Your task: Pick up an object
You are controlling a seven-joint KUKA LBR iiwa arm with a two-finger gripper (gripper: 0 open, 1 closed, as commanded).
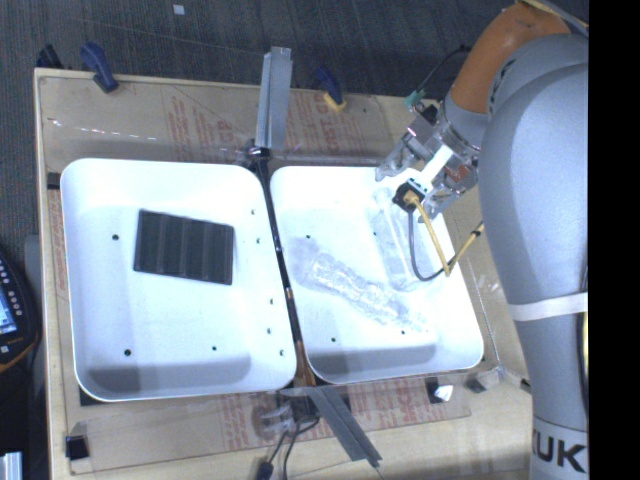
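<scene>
Hand (418, 180) above right bin's (455, 353) far corner; finger opening unclear; clear plastic item (345, 280) lies apart.

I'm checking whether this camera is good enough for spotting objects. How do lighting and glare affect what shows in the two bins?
In the camera view, the right bin is washed out, so the clear plastic items in it barely stand out from the white floor; the dark mat in the left bin is crisp by contrast; soft shadows line both bins' near walls; the end effector looks slightly blurred.
</scene>
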